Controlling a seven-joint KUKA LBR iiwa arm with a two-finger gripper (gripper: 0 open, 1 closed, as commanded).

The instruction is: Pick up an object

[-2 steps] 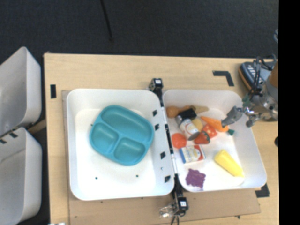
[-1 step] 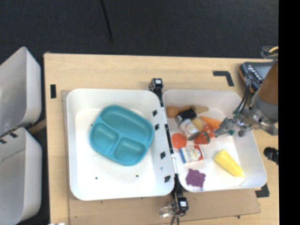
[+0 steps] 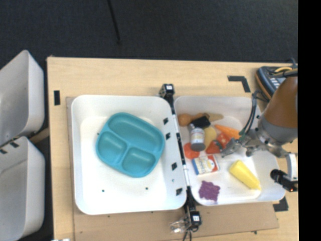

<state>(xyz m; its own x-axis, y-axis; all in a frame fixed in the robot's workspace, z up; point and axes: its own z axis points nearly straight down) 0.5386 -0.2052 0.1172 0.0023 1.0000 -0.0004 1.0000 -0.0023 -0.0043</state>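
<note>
The gripper [image 3: 226,148] hangs low in the right bin [image 3: 235,102], right of frame centre, jaws beside an orange carrot-shaped toy [image 3: 226,131]; whether they are wide or narrow cannot be told. A yellow piece [image 3: 245,174] lies lower right of them. The left bin [image 3: 80,195] holds a blue divided plate [image 3: 130,144].

No text, brand or number can be read. Printing is seen on a small white and red card-like packet [image 3: 205,164] at the lower middle of the right bin, and a pale label on a small grey bottle [image 3: 197,137] above it, but both are too blurred to be made out.
</note>
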